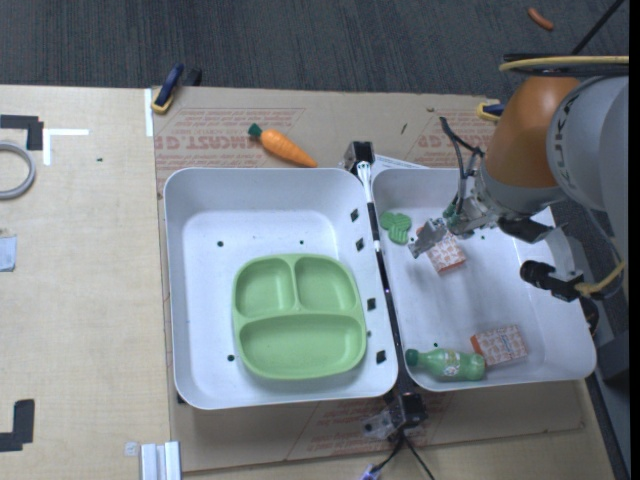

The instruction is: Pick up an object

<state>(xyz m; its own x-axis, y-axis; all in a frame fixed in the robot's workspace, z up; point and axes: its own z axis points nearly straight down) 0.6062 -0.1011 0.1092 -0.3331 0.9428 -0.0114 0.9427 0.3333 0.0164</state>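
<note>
— Where the right-hand shallow white bin (pixel 560 363) comes nearest the camera, what lies there?

— A green plastic bottle (pixel 447 365) on its side, with a flat orange-patterned packet (pixel 499 344) just beside it. In the left-hand white bin (pixel 190 298) sits a pale green divided plastic plate (pixel 298 316).

— And the gripper (pixel 432 236)?

— Farther back in the right bin, with a small red-and-white box (pixel 448 256) touching its tip; whether the fingers are apart or clamped I cannot tell. A small green round object (pixel 398 227) lies near, by the dividing wall.

— Beyond the bins?

— An orange toy carrot (pixel 283 146) on the cardboard.
</note>
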